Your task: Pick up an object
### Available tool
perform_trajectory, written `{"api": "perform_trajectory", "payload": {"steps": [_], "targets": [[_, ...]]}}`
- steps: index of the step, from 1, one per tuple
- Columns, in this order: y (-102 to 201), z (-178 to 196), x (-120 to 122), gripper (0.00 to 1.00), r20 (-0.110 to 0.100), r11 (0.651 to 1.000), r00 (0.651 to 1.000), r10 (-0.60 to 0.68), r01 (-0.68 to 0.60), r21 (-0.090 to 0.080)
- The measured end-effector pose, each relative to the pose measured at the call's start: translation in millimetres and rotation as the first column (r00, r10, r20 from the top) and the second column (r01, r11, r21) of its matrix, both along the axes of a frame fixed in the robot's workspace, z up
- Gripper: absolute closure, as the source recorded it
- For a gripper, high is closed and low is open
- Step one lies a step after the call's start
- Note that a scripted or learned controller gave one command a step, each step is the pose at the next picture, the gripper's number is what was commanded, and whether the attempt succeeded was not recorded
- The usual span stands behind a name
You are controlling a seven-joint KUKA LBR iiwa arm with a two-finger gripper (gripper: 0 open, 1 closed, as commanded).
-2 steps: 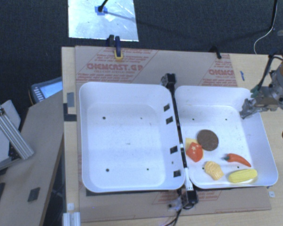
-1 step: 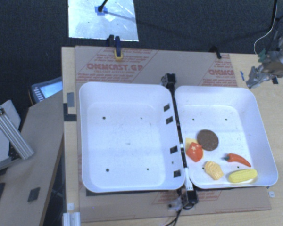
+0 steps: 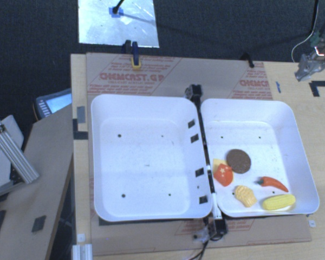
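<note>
Nearest the camera, along the front wall of the right bin point(image 3: 292, 118), lie a yellow corn cob point(image 3: 278, 202) at the front right corner and, just to its left, a pale yellow lumpy piece point(image 3: 245, 195). Slightly further back, a red-orange chili point(image 3: 273, 183) lies slanted, near the corn but apart from it. To the left, close to the divider between the bins, an orange-red piece point(image 3: 223, 174) with a yellow edge sits touching or nearly touching a round brown disc point(image 3: 239, 161), which lies just behind and to its right. All five things are gathered in the front half of this bin; its back half shows bare white floor with a few small dark holes.

The left bin point(image 3: 103, 112) sits side by side with the right one, their rims meeting at a line of black clips point(image 3: 199, 172). Its floor shows small dark holes.

Both bins rest on a brown cardboard sheet point(image 3: 168, 72) with red print, lying on the counter point(image 3: 78, 80). Further back, a yellow clamp point(image 3: 135, 58) holds the sheet's far edge.

At the far right, above the counter's back corner and well apart from the bins, the tool point(image 3: 309, 69) hangs; whether it is open or closed cannot be told.
</note>
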State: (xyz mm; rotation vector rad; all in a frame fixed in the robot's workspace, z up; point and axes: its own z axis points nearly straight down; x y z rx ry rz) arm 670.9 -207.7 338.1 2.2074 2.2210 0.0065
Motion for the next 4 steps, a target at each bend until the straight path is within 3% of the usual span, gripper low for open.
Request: {"api": "perform_trajectory", "payload": {"steps": [2,3,4], "targets": [[1.9,90.5,-1.8,1.00,-0.004,1.000,1.000,0.001,-0.001,0.002],[2.1,-1.5,-2.7,1.00,-0.015,1.000,1.000,-0.004,0.004,0.005],[1.7,3.1,-1.9,1.00,-0.007,1.000,1.000,-0.002,0.002,0.002]]}}
